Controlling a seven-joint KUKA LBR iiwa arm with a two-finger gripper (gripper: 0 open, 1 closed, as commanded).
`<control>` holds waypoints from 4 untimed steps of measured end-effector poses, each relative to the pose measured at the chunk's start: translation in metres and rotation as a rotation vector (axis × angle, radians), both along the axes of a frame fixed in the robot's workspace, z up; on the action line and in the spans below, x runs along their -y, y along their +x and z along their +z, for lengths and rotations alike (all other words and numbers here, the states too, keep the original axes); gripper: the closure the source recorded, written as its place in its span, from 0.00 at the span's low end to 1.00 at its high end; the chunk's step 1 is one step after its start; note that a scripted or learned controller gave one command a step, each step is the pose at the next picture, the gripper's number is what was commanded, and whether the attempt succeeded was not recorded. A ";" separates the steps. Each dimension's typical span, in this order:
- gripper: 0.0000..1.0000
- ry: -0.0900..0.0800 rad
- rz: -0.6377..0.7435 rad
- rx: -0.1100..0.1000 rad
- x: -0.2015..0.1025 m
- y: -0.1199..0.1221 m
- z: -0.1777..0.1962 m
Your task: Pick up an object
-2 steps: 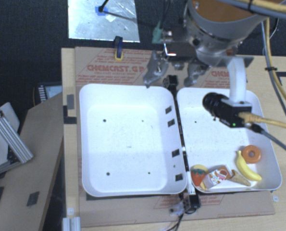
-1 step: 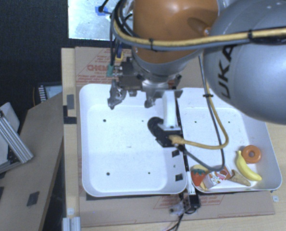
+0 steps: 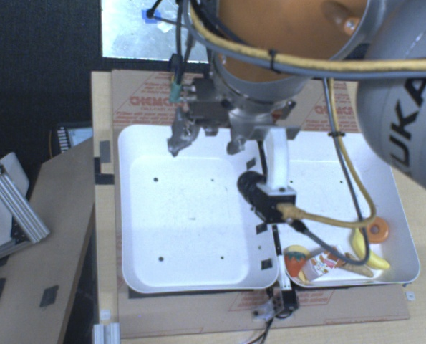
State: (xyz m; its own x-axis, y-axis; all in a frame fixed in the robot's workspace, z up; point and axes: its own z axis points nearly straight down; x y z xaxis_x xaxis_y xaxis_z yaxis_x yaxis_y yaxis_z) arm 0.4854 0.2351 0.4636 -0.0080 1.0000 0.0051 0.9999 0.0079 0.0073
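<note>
My gripper (image 3: 207, 146) hangs over the far edge of the left white bin (image 3: 129, 213), its two fingers (image 3: 178, 143) spread wide apart with nothing between them. In the right white bin (image 3: 407, 244), at its near right corner, lie an orange ring (image 3: 376, 229), a yellow banana-shaped piece (image 3: 368, 255) and a red, orange and white packet-like item (image 3: 310, 264). All of these sit well to the right of and nearer than the gripper. The arm's large grey and orange body covers much of the right bin's far side.
Both bins rest on a cardboard sheet (image 3: 148, 92) on the bench. A yellow cable (image 3: 341, 221) droops across the right bin above the objects. Aluminium framing (image 3: 8, 199) stands off the bench at the left.
</note>
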 end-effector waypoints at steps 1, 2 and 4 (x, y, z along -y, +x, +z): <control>0.00 -0.005 -0.013 0.001 0.032 0.106 0.027; 0.00 0.000 0.000 -0.001 0.011 0.031 0.076; 0.00 -0.002 0.005 -0.007 -0.005 0.000 0.071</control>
